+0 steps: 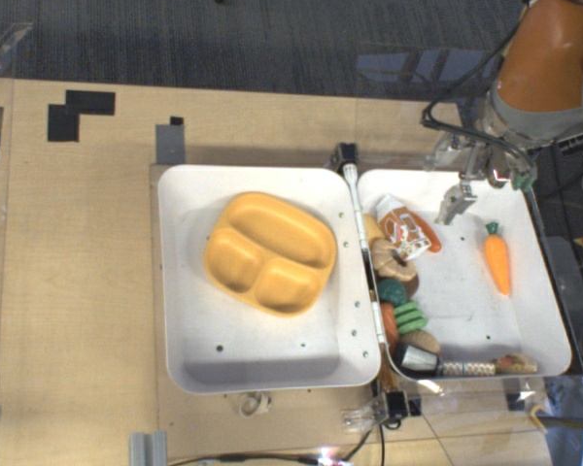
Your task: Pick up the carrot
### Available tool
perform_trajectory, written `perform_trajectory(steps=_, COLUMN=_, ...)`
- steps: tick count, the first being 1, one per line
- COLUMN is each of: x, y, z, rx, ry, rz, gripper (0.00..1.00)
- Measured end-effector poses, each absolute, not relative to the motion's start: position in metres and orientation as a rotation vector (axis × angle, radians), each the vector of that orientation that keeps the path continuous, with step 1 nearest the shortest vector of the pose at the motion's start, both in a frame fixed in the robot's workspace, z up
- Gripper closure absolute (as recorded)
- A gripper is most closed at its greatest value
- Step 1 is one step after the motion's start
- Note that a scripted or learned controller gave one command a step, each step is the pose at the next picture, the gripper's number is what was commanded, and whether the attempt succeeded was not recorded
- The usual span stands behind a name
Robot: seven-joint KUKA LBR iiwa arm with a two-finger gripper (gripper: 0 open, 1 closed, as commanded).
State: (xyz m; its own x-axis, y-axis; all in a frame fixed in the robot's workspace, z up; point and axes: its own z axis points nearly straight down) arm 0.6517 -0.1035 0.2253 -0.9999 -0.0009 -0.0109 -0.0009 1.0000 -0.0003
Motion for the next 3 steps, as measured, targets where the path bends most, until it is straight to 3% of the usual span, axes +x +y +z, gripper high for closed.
perform_trajectory(steps=1, x=0.597, y=-0.169, z=0.185, rx=-0.482, ry=3.095, rz=-0.005, gripper=0.0)
perform_trajectory(steps=2, x=0.581, y=-0.201, z=0.09, rx=-0.653, ry=3.055, rz=-0.01, gripper=0.0)
perform_trajectory(steps=3, x=0.585, y=-0.199, z=0.103, rx=-0.66, ry=3.046, rz=-0.014, gripper=1.0)
